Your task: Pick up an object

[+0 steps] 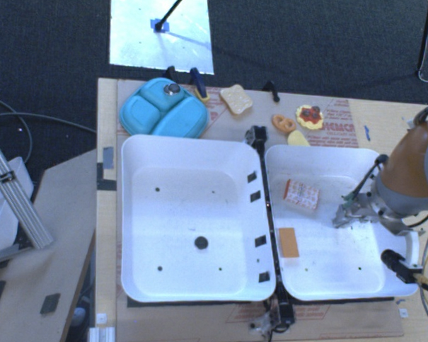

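1. Camera view: the gripper point(343, 216) is seen low in the right bin point(356, 160); its state cannot be told.
2. A red-patterned packet point(301, 195) lies just left of it, apart.
3. An orange block point(288, 242) lies nearer the bin's front-left.

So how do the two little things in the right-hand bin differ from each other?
The wrapped packet is pale with red markings; the orange slab is plain orange. The packet looks larger and lies mid-bin, nearer the gripper; the slab sits by the bin's left wall. Both lie flat, untouched.
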Available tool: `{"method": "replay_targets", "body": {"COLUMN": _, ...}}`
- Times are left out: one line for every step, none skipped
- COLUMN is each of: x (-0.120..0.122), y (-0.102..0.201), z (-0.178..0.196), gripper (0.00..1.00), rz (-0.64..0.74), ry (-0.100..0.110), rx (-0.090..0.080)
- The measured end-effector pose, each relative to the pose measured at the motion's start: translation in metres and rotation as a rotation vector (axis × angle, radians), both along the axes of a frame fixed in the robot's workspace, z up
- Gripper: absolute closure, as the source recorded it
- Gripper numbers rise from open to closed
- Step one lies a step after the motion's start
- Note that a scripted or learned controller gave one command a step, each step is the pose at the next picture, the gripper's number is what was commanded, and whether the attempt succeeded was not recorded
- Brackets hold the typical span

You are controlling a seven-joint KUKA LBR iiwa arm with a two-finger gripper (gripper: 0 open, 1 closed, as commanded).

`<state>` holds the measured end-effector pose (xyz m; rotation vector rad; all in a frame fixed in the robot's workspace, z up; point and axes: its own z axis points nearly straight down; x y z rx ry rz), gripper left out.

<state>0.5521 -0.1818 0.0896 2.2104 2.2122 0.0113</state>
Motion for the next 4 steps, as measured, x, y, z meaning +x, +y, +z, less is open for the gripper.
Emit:
{"method": "replay_targets", "body": {"x": -0.062, "y": 0.073, "z": 0.009, "gripper": 1.00, "rz": 0.006, "ry": 0.019, "rx": 0.009}}
{"method": "replay_targets", "body": {"x": 0.055, "y": 0.055, "z": -0.003, "gripper": 1.00, "rz": 0.007, "ry": 0.003, "rx": 0.002}}
{"method": "replay_targets", "body": {"x": -0.054, "y": 0.026, "z": 0.000, "gripper": 1.00, "rz": -0.005, "ry": 0.000, "rx": 0.002}}
{"method": "replay_targets", "body": {"x": -0.060, "y": 0.052, "z": 0.000, "gripper": 1.00, "rz": 0.000, "ry": -0.006, "rx": -0.007}}
